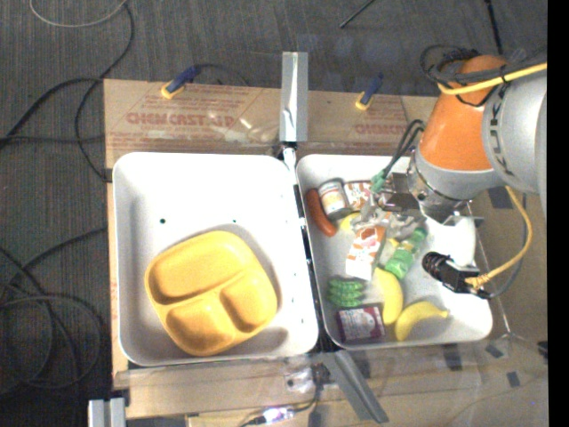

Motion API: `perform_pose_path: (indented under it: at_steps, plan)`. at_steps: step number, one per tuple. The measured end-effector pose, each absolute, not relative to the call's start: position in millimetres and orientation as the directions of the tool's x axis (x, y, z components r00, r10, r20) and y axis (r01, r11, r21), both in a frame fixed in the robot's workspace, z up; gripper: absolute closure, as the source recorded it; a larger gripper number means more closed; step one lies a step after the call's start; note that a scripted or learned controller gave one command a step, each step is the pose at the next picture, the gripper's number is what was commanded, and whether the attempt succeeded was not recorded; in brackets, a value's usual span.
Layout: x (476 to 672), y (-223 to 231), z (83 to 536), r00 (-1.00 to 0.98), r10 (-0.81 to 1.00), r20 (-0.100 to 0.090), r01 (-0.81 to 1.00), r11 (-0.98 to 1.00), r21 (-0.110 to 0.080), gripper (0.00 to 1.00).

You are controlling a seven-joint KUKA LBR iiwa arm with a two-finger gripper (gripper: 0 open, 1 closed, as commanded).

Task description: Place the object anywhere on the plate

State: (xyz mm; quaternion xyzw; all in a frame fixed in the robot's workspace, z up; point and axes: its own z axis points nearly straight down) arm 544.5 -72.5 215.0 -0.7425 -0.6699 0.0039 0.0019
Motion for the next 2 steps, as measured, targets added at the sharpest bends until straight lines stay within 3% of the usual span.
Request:
perform_pose_path:
  at_steps: [1, 2]
  plan:
    - [554.2, 18.8, 179.0, -0.239, 0.971, 0.001, 0.971, 0.239, -0.008, 1.00]
    - [542.5, 95.1, 179.3, -0.670, 0.742, 0.004, 0.742, 0.670, -0.006, 1.00]
